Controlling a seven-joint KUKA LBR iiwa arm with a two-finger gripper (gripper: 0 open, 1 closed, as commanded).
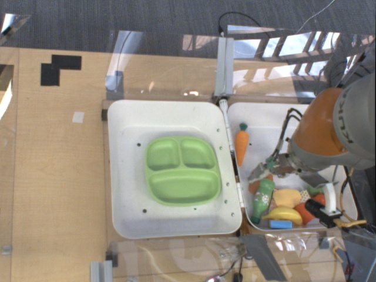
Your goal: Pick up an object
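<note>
Seen from above at a slant, the grey arm (352, 122) with its orange band enters from three o'clock and bends down into the right bin (258, 119); the gripper (271, 168) sits low over the bin's middle, just above the toy pile, and whether it is open or closed cannot be told, nor whether it grips anything; thin metal parts reach toward nine o'clock from the wrist, close to a green bottle (262, 196). The pile lies at the bin's six o'clock end: the bottle upright-ish at its left, a yellow lemon-like toy (286, 198) beside it, a banana (284, 215) below, a small blue block (281, 224) at the bottom edge, red pieces (305, 211) toward four o'clock; a toy carrot (241, 144) lies apart at the bin's ten o'clock, along the dividing wall. The left bin (123, 157) holds a green divided plate (183, 170) at its centre; both bins rest on a pale wooden bench (53, 175); dark carpet runs along twelve o'clock.
</note>
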